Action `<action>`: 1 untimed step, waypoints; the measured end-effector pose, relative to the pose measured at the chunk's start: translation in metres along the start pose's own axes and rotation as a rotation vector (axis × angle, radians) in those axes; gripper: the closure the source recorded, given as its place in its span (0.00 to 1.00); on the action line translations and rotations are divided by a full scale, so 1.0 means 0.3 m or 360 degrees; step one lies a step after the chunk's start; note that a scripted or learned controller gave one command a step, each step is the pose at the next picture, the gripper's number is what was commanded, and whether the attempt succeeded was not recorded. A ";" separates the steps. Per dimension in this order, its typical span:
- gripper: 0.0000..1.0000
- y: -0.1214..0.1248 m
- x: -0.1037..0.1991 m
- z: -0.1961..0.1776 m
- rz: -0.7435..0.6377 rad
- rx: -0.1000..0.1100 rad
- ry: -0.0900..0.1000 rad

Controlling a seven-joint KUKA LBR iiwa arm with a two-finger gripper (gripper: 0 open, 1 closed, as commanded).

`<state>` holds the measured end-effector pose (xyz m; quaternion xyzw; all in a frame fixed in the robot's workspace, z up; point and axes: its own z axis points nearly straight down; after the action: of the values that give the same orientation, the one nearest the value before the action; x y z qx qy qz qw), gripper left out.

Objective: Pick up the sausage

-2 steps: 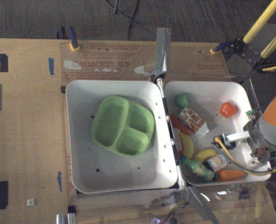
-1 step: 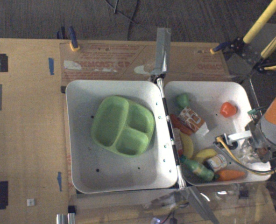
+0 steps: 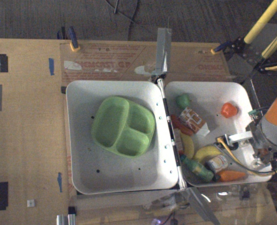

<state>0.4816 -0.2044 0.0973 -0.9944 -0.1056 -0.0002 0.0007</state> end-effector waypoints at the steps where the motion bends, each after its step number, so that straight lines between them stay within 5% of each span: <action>1: 1.00 -0.004 0.001 -0.030 -0.0006 0.0004 -0.0004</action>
<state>0.4816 -0.2033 0.1063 -0.9942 -0.1076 0.0012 0.0017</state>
